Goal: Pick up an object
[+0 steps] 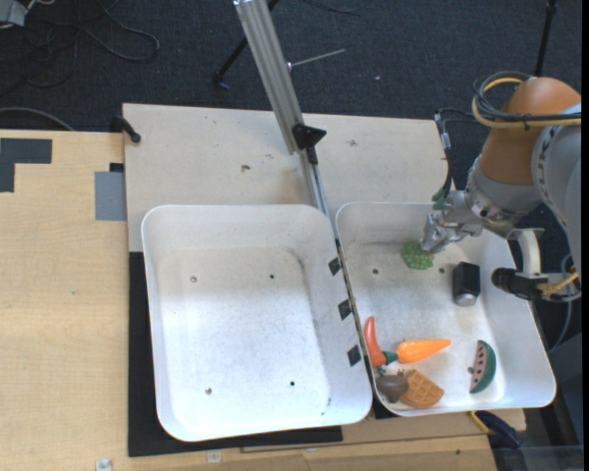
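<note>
Fixed overhead cam, slanted onto bench (216,155).

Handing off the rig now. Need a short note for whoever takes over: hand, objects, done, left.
Hand: low in the right bin, right at the green toy; no hold confirmed.
Other things, near end of that bin: carrot, red chili, watermelon slice, waffle.
Done: nothing visibly lifted.
Left: secure one object and raise it.

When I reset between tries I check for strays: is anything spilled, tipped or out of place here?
Nothing stands out. The toys lie inside the right bin: a green piece by the gripper, and carrot, red pepper, melon slice and waffle at its near end. None lies on the bench.
</note>
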Robot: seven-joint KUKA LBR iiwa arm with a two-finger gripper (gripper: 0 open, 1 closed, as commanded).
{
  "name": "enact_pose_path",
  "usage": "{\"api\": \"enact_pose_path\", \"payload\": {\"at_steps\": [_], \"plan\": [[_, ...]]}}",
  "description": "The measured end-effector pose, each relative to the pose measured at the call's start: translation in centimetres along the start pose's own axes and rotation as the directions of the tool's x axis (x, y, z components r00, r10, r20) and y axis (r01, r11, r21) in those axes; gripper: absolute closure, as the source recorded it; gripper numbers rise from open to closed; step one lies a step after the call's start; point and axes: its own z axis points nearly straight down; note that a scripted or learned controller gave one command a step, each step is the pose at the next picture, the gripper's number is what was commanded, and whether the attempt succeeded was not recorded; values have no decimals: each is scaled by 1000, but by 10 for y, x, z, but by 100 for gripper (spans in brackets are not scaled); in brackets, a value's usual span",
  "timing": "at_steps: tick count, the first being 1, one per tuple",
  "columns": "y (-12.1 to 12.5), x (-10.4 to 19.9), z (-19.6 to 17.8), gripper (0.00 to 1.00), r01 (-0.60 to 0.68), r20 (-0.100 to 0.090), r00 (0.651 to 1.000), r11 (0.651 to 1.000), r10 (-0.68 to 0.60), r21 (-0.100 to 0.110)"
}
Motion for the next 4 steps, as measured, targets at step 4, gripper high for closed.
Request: {"api": "enact_pose_path", "payload": {"at_steps": [4], "plan": [[-16,63,-151,100,3,-2,1000,1000,-3,2]]}}
